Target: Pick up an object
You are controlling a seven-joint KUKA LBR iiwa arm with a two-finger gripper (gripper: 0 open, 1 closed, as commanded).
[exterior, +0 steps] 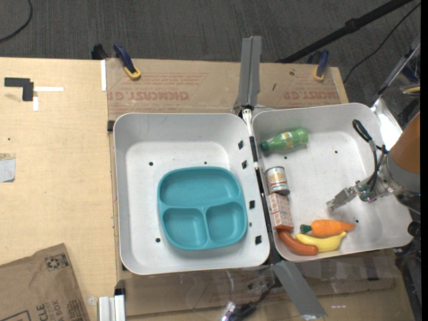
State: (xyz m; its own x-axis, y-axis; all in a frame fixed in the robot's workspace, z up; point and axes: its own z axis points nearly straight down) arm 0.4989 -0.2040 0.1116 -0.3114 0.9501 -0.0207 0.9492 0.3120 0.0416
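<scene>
The arm (404,159) is reaching in from the right over the right bin (334,116), its orange band showing at the frame's edge. The gripper (342,198) is hanging low above the bin's floor, right of centre, with its metal fingers (348,194) pointing left. Nothing is sitting between them, but whether they are spread or closed cannot be told from this angle.

Several things are lying in the right bin. A green bottle (285,140) is lying on its side near the back left corner. A small can (277,180) is resting against the left wall, and just in front of it a red-and-white packet (280,210) is lying lengthwise along the same wall. At the front, three toy foods are crowding together: a carrot (329,227) is lying just beside a banana (323,241), and a red sausage (295,243) is touching the banana's left end. The carrot is the nearest of these to the gripper, lying just in front of the fingertips and apart from them.

The left bin (127,199) is holding a teal divided plate (200,207), sitting flat near the middle. Both bins are resting on a bench (53,179) with a cardboard sheet (174,89) clamped behind them.
</scene>
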